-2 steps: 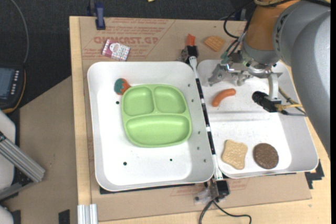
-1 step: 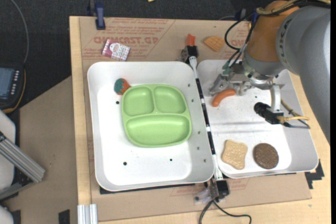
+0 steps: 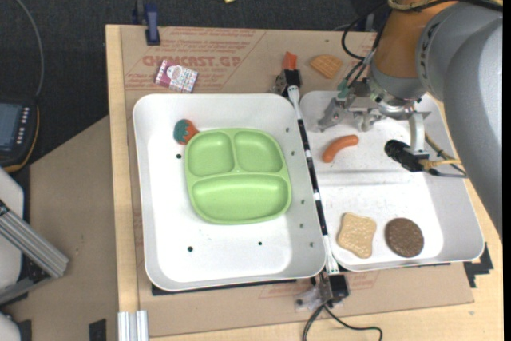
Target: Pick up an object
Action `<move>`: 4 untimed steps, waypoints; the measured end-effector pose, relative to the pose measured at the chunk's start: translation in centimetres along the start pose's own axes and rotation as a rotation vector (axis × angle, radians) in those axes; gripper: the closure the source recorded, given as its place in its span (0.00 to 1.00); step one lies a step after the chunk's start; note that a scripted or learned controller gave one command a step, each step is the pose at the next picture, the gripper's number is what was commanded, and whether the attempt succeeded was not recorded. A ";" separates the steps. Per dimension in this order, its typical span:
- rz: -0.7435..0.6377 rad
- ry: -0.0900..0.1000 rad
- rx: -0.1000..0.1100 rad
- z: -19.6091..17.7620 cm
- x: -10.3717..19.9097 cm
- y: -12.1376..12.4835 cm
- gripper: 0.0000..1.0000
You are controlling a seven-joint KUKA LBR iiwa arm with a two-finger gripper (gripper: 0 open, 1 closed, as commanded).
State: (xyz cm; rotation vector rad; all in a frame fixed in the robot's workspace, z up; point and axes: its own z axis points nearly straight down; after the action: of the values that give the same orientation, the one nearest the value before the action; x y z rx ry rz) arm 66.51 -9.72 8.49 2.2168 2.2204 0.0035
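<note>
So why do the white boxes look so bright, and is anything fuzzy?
In the camera view, light from above makes the left bin and right bin glow nearly blank white, with soft shadows under the green tray. The big grey arm looks slightly soft, being nearest the lens; the sausage looks sharp.
</note>
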 end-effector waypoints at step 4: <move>-0.001 0.001 0.002 0.0 0.5 -6.5 0.00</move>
State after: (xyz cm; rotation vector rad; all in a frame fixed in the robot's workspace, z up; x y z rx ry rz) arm 60.03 -9.25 8.46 2.2174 2.2222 0.0026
